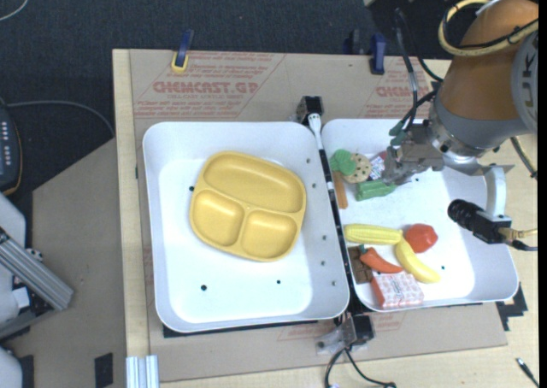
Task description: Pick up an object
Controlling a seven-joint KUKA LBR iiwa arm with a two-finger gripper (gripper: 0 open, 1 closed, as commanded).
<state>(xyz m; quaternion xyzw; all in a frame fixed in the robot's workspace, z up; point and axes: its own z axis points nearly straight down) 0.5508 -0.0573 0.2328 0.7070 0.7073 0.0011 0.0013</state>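
My gripper [400,164] hangs low over the upper left part of the right bin [487,279]. Just left of it lie a round green toy [344,161] and a speckled cookie [360,169]. A green block [374,191] sits right below the gripper, close to or touching its tip. Lower in the same bin lie a yellow corn cob [372,233], a red tomato [420,237], a banana [418,261], a red-orange carrot [381,261] and a red-and-white box [397,291]. An orange stick [341,193] rests along the bin's left wall.
The left bin [171,284] holds a yellow three-compartment plate [248,205]. The arm's grey and orange body [487,70] looms over the right bin's upper right. A black cylinder [474,218] juts out near the bin's right side.
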